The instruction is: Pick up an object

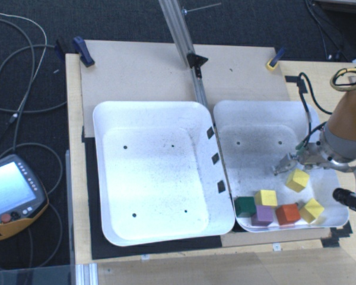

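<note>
My gripper [286, 164] is over the right bin [249, 120], near its right side, on the grey arm with its orange band coming in from the right. A tilted yellow block [297, 180] lies just below and right of the gripper tip; whether they touch is unclear. Along the bin's front edge sit a green block [245, 206], a yellow block [266, 197], a purple block [262, 215], a red block [288, 214] and another yellow block [312, 210].
The left bin [107, 123] stands beside the right one, with black clips along the shared wall. A metal pole [179, 25] slants up from the back between the bins. Cables trail near the arm at the right.
</note>
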Tool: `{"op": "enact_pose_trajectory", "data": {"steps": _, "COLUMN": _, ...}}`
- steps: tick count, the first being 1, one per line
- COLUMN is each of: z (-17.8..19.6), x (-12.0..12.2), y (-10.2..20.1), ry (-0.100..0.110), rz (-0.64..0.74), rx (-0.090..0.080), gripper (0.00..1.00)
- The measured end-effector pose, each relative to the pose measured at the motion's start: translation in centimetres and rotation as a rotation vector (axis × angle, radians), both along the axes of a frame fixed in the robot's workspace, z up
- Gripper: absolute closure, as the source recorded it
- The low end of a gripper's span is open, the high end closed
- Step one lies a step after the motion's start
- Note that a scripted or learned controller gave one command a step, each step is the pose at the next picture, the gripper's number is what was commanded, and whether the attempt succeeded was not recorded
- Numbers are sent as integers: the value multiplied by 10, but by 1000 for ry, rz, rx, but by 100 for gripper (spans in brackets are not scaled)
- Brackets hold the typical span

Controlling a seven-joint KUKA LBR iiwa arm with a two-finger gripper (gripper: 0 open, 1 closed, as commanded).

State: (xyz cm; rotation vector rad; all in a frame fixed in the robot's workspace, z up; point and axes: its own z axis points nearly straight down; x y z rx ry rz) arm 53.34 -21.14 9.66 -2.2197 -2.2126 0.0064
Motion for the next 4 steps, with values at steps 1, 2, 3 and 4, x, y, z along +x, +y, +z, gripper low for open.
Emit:
{"op": "enact_pose_trajectory", "data": {"steps": 1, "z": 3, "x": -35, "y": 1, "ry": -4, "rz": 1, "rx": 0, "gripper": 0}}
{"op": "enact_pose_trajectory", "data": {"steps": 2, "z": 14, "x": -33, "y": 1, "ry": -10, "rz": 4, "rx": -1, "gripper": 100}}
{"op": "enact_pose_trajectory", "data": {"steps": 3, "z": 23, "x": -36, "y": 75, "ry": -6, "rz": 11, "rx": 3, "gripper": 100}}
{"op": "enact_pose_trajectory", "data": {"steps": 4, "z": 73, "x": -49, "y": 45, "ry": -12, "rz": 1, "rx": -5, "gripper": 100}}
